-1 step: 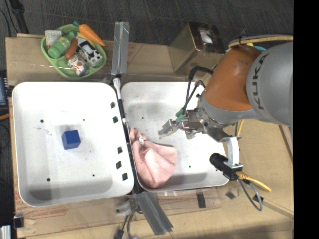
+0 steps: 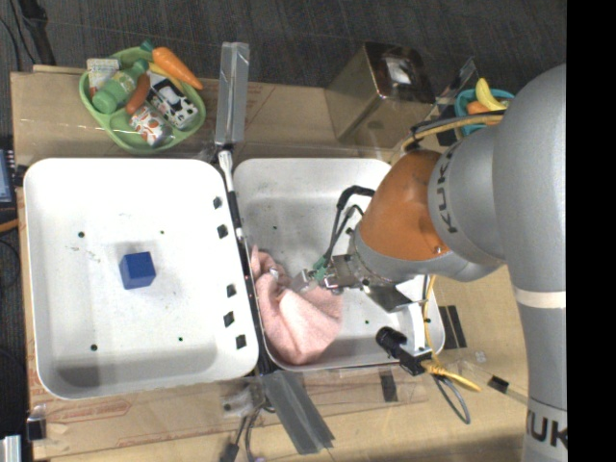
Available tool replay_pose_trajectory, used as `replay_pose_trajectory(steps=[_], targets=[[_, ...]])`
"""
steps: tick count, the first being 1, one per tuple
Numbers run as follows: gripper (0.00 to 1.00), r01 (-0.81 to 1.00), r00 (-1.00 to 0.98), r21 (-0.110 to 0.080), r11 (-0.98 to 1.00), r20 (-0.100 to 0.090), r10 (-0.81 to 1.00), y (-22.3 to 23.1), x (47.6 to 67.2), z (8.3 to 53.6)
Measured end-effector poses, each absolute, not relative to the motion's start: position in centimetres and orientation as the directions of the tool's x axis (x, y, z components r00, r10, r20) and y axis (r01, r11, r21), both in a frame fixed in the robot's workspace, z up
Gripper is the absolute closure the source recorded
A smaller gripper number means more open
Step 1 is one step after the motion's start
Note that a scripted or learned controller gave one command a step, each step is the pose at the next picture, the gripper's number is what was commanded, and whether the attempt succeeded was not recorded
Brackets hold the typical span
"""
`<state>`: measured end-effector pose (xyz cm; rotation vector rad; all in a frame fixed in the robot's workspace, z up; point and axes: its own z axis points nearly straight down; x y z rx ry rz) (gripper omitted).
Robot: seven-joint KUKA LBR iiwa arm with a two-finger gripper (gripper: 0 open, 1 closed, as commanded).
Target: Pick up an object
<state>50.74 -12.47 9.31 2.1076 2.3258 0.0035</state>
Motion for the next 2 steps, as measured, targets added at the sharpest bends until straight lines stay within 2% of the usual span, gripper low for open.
replay_pose_trajectory(steps=[1,2], targets=[[1.0,0.995,-0.104,0.003,0.104,0.0,0.995,-12.42,50.8,10.27],[0.0,0.995,-0.104,0.004,0.104,-0.001,0.995,-12.42,50.81,10.28]])
